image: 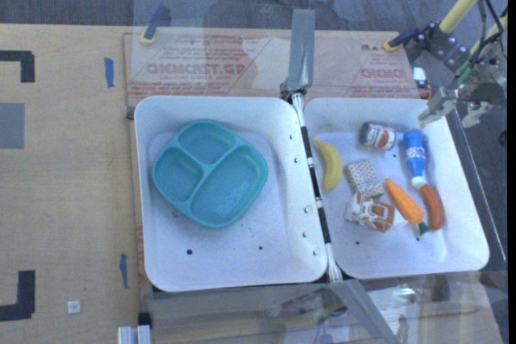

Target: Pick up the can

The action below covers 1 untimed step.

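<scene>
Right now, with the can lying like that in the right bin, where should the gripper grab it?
Grip the can across its round body, coming straight down from above. It lies on its side, long axis roughly left-right, so the fingers should probably close front-to-back across the middle. The blue bottle sits close on its right.

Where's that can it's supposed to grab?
The can lies on its side near the back of the right bin, just left of the blue bottle and right of the banana.
</scene>
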Tool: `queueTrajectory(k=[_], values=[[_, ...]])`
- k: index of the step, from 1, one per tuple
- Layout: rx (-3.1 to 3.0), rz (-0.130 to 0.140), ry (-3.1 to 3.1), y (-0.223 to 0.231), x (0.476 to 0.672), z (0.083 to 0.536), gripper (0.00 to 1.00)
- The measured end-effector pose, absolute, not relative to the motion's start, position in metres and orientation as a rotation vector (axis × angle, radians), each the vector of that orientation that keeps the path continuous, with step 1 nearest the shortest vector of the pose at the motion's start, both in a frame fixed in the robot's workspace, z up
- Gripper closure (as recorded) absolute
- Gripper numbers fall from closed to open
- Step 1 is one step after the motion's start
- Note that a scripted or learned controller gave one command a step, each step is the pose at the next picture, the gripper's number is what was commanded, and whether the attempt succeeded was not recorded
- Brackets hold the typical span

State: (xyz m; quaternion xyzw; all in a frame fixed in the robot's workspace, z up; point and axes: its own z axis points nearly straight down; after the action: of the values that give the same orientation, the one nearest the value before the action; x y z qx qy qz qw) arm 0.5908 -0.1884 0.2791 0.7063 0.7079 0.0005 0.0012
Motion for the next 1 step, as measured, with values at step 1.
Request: queueTrajectory(k=[1], values=[[2.005,0.003,2.414,-0.1701,0.6228,0.1128,0.00]])
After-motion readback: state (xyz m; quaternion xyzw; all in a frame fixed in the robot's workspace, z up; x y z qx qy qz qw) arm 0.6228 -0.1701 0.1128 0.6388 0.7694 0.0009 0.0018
